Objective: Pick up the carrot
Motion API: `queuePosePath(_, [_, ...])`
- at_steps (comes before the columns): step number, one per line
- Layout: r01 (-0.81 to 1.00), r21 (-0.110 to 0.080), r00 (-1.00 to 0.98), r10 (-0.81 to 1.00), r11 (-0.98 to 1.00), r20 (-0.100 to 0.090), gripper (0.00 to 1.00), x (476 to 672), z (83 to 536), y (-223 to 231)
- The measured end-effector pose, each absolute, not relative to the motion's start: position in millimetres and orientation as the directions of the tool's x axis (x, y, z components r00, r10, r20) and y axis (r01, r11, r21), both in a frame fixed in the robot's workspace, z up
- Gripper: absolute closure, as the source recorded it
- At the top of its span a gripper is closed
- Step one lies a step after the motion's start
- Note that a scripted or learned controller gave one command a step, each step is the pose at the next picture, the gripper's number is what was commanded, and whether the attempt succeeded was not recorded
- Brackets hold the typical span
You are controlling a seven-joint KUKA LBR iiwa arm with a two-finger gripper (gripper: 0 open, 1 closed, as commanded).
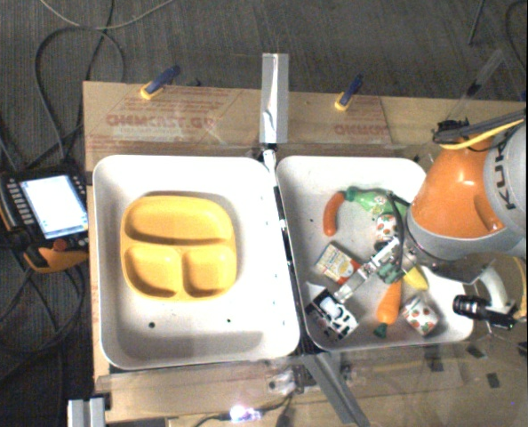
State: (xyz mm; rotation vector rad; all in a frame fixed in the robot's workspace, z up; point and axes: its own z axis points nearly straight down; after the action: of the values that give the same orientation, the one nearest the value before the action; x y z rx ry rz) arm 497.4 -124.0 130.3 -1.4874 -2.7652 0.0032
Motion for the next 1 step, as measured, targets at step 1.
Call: queuePosePath(1, [0.797,-0.001,-0.604,0.797,0.604,0.000,0.00,483.6,180.7,-145.4])
